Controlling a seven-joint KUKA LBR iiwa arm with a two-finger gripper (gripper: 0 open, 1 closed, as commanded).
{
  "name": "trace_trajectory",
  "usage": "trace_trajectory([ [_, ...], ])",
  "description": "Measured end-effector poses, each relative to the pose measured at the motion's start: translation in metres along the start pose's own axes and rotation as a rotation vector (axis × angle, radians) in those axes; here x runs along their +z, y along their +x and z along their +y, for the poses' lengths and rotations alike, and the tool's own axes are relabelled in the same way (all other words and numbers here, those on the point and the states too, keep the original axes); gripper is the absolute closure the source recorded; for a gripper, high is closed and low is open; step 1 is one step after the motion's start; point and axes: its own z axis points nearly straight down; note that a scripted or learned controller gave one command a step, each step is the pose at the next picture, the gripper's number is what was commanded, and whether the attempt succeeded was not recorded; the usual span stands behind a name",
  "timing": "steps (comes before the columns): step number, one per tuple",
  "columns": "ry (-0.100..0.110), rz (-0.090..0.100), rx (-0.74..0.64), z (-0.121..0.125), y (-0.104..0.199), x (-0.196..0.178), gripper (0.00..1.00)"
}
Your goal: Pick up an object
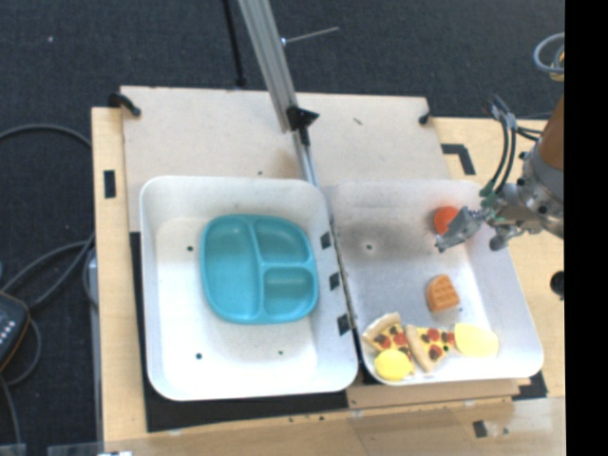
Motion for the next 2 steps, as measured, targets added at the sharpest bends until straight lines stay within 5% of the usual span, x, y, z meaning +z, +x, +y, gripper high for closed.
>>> trace_trajectory([
  [1,0.000,0.000,0.001,0.000,0.000,0.000,0.00],
  [2,0.005,-0.001,0.004,0.002,0.002,0.042,0.00],
])
